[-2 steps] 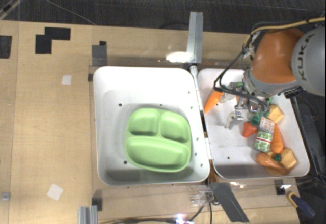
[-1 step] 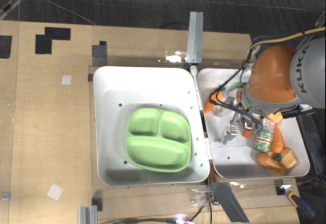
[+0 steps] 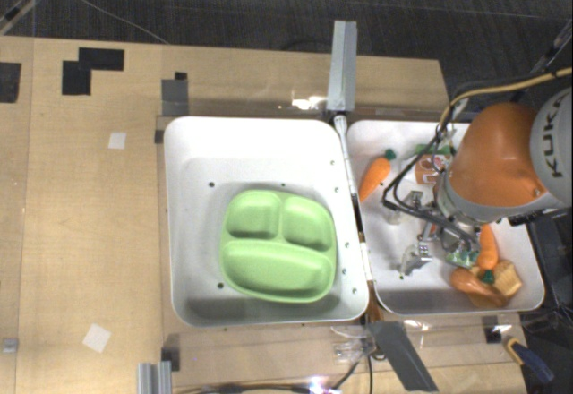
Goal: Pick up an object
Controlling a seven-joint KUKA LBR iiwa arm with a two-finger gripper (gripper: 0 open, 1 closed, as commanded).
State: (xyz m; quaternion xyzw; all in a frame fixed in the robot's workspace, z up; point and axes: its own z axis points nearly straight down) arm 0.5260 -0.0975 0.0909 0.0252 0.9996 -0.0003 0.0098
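The arm's orange wrist band hangs over the right bin (image 3: 387,289). Below it the gripper (image 3: 439,244) reaches down into the bin's middle, wrapped in cables. A toy carrot (image 3: 374,175) lies at the bin's upper left, apart from the gripper. Another carrot (image 3: 488,248) lies just right of the gripper, and a third orange piece (image 3: 473,283) rests at the bin's lower right beside a tan block (image 3: 507,278). The arm hides part of the bin behind it.
A green three-compartment plate (image 3: 277,244) lies in the left bin (image 3: 192,168). A grey post (image 3: 342,65) stands behind the divider between the bins. The wooden bench stretches to the left.
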